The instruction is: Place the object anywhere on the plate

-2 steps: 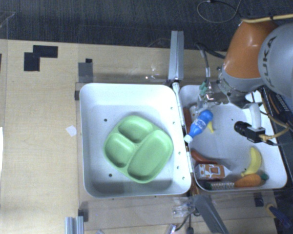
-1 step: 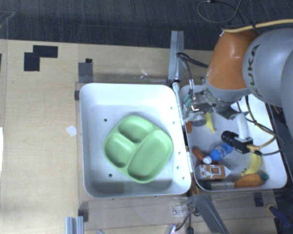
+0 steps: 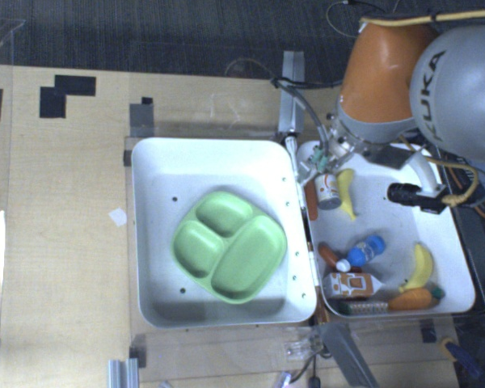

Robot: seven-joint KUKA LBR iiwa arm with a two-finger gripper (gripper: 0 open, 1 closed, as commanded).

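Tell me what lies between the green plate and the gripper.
In the camera view, bare white floor of the left bin, then the two bins' adjoining rims, separate the green plate from the gripper, which sits over the right bin beside a small can.

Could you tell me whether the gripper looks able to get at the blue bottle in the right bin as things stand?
Probably yes: the blue bottle lies uncovered on the right bin floor with nothing on top, and the gripper is already above that bin's far-left corner.

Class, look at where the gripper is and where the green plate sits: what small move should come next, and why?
Probably a short descent to close on the small can. The gripper hangs over the right bin's upper-left corner, by the can and a banana; nothing shows between its fingers, and the divided green plate lies in the left bin.
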